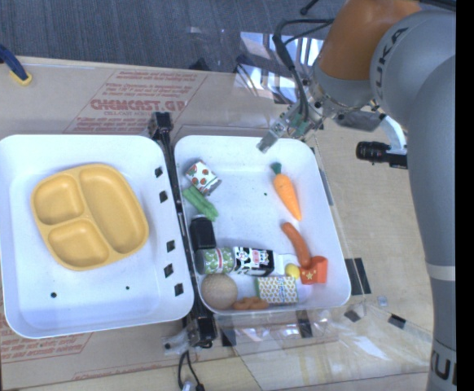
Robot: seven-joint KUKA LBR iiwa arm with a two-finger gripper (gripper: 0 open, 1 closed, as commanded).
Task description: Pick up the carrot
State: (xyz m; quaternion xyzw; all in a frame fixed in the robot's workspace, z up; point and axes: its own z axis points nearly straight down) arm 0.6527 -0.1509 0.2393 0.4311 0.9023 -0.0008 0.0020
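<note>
Inside the right bin (pixel 322 182), the carrot (pixel 287 192) lies flat on the floor near the far right corner, leaf end pointing away from the camera and clear of every neighbouring item. Above the far rim of that bin, the gripper (pixel 290 129) hangs at the end of the arm (pixel 408 63), offset from the carrot toward the back edge; whether its claw is apart or together cannot be told at this angle.

Task status: nothing is between the claw tips, and the carrot rests untouched, so the pick is judged not yet begun. Remaining steps are alignment over the carrot, descent, closure and lift.

Inventory, right bin:
- one carrot
- one orange sausage-shaped piece (pixel 296 243) just below the carrot
- one red block (pixel 313 271)
- one green vegetable piece (pixel 200 203)
- one small patterned can (pixel 202 177)
- one cow-patterned carton (pixel 253 259)
- one round tan ball (pixel 218 290)

Several further small items at the near wall are too crowded to count.

Inventory, left bin (pixel 9 243): one yellow divided plate (pixel 89 215) with three compartments
</note>
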